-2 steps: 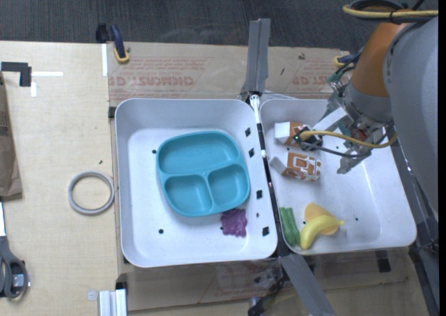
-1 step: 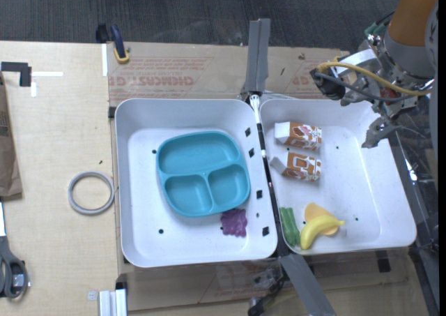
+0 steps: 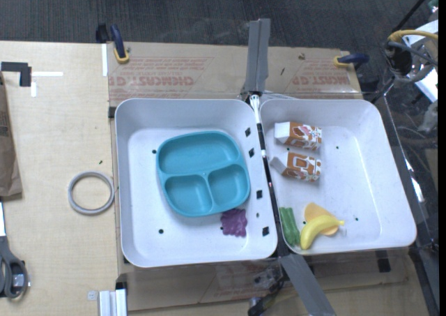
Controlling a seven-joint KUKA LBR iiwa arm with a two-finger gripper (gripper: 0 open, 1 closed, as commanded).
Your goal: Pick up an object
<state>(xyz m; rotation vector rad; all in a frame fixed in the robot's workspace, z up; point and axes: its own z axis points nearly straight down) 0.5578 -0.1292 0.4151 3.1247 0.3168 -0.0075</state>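
The blue plate (image 3: 203, 174) lies flat in the left bin (image 3: 139, 126). It has three little dips, so it is made to hold food apart. It takes up most of the room in that bin.

A purple toy grape bunch (image 3: 235, 222) sits just below the plate, touching its lower edge. It is small and bumpy, so it may be easy to pinch.

To the right of the plate, across the wall between the bins, is the right bin (image 3: 362, 175). Two small brown and white cartons (image 3: 300, 149) lie there on their sides, one just above the other. Further down from them, a yellow banana (image 3: 319, 224) lies next to a green pod (image 3: 289, 227), close to the wall.

Well to the left of the plate, out on the bench, a grey ring (image 3: 90, 191) lies flat.

Nothing has been lifted yet. Every toy rests on the floor of its bin. One cannot tell if the gripper is spread or pressed together. The cartons look like a good pick, since they lie apart from the walls.
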